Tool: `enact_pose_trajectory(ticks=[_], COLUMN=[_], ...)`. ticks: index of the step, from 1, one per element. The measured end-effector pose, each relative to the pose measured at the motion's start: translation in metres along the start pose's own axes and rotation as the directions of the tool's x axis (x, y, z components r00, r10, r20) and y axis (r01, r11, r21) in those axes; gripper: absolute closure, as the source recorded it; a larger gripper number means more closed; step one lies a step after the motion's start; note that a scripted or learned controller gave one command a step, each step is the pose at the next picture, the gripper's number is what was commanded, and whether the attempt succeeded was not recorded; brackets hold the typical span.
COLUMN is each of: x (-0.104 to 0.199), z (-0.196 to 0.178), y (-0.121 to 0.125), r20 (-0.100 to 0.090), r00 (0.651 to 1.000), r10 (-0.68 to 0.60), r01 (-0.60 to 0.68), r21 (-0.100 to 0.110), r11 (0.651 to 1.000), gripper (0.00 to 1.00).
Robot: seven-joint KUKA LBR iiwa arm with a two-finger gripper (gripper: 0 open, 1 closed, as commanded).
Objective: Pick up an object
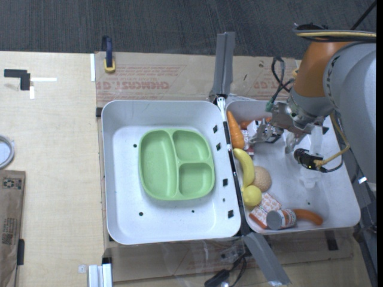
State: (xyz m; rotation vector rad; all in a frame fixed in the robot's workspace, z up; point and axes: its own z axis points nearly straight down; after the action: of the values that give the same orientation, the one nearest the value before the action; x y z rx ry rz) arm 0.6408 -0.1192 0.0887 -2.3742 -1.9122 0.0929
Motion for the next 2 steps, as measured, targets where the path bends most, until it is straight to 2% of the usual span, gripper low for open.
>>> enact_pose_trajectory(ticks=[1,2], x=[-0.0018,0.0007], z=[0.0003,0.0002], y=[-0.0002,-0.0007], r20=[0.005,0.006], r00=[0.999,1.000], r10=[-0.054,-0.010], r01=[0.054,0.010], r21=[-0.012,-0.004], r11=[0.998,1.000], gripper=[0.00,0.00])
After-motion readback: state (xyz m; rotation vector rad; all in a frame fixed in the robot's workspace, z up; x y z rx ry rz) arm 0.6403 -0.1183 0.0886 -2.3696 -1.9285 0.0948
